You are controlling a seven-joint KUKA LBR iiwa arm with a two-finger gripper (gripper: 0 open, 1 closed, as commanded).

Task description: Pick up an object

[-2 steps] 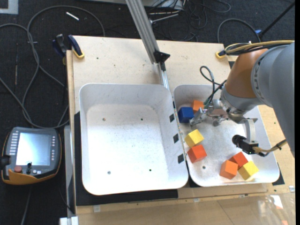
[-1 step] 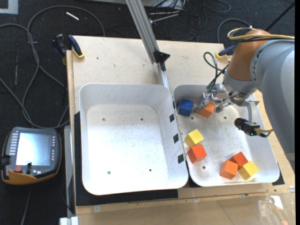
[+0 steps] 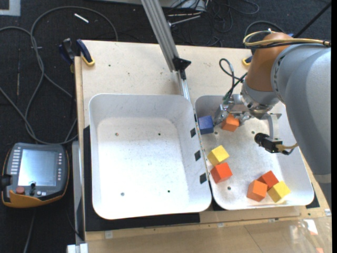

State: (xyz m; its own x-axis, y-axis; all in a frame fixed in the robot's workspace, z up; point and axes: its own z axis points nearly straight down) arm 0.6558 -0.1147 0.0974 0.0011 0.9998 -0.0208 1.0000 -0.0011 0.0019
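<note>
My gripper [image 3: 228, 115] reaches down into the back of the right bin [image 3: 247, 154], directly over an orange cube [image 3: 230, 123]. The cube touches or sits just under the gripper's tip, and I cannot make out whether it is gripped. A blue cube [image 3: 206, 124] lies just left of it against the bin's left wall. Nearer the front, a yellow cube [image 3: 218, 155] sits above an orange-red cube [image 3: 221, 172]. At the front right, an orange cube [image 3: 257, 190], a red cube [image 3: 269, 178] and a yellow cube [image 3: 278, 192] are clustered.
The left bin [image 3: 137, 157] stands beside the right one, sharing a central wall. A metal strut [image 3: 160, 28] slants down to the bins' back junction. The arm's grey body [image 3: 305, 88] covers the right bin's back right corner. A teach pendant [image 3: 34, 172] lies off the bench at left.
</note>
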